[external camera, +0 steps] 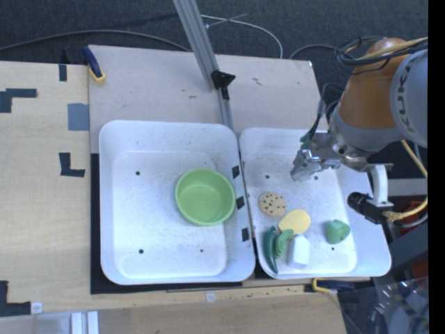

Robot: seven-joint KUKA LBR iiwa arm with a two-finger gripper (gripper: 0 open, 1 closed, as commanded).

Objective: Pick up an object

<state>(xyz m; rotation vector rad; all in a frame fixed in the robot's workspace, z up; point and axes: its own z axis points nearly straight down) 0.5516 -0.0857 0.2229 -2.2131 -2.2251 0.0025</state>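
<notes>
Near right bin's front wall, green pod (270,249) lies lengthwise front-to-back.

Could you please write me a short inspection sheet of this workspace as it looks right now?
Surface: light wooden bench with dark tape marks, bearing the left white bin and the right white bin side by side.
Job's things: green bowl upright in the left bin; in the right bin a cookie, yellow piece, small green object, white object and green leafy item.
Clutter: blue and yellow tool at the bench's far edge.
Grippers: gripper above the right bin's far part, holding nothing visible.
Cables: thin cable looping on the floor; black cables on the arm.
Surroundings: dark carpet; metal pole.
</notes>
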